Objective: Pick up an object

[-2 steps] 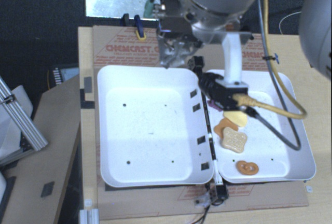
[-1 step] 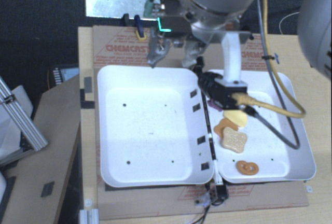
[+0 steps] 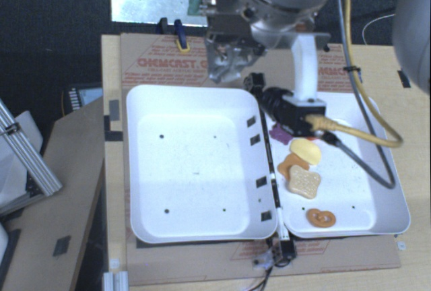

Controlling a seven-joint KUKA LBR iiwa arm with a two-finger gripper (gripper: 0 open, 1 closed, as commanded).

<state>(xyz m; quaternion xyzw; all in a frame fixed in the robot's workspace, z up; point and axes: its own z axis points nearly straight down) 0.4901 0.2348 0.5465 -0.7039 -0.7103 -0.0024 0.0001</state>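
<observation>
Several small toy food pieces lie in the right bin (image 3: 377,209), near its left wall: a yellow round piece (image 3: 306,148), an orange-brown piece (image 3: 289,164), a pale toast slice (image 3: 304,182) and a brown pretzel (image 3: 321,217). A purple scrap (image 3: 279,135) peeks out just above them. My gripper (image 3: 227,62) hangs high over the far edge of the left bin (image 3: 195,162), well away from the food pieces. It looks blurred and metallic, and nothing is visible in it.
A black unit (image 3: 293,111) with a yellow cable (image 3: 363,135) and a white post (image 3: 304,67) hangs over the right bin's far left part. The divider wall (image 3: 268,168) between the bins runs close beside the food pieces. Cardboard (image 3: 161,60) lies under the bins.
</observation>
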